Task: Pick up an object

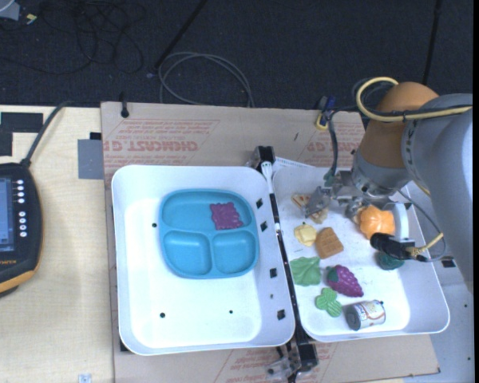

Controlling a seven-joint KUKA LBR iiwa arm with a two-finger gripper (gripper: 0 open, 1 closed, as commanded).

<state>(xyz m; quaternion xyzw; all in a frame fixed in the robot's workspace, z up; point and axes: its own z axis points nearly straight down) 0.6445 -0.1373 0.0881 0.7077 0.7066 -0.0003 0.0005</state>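
Observation:
The right white bin [428, 308] holds several toy foods: an orange fruit [375, 220], a brown bread piece [329, 242], a small yellow piece [305, 233], a green leaf [306, 270], purple grapes [345, 280], a small green piece [329, 302], a tin can [365, 313] lying on its side and a dark green piece [389, 250]. My gripper [327, 201] is low over the bin's far part, next to a tan piece [302, 200] and left of the orange fruit. Whether it touches anything is hidden by the wrist.
The left white bin [136, 294] holds a blue divided plate [188, 250] with a purple item [226, 215] in its far right compartment. A teach pendant [4, 222] lies on the bench at far left. Cables lie behind the bins.

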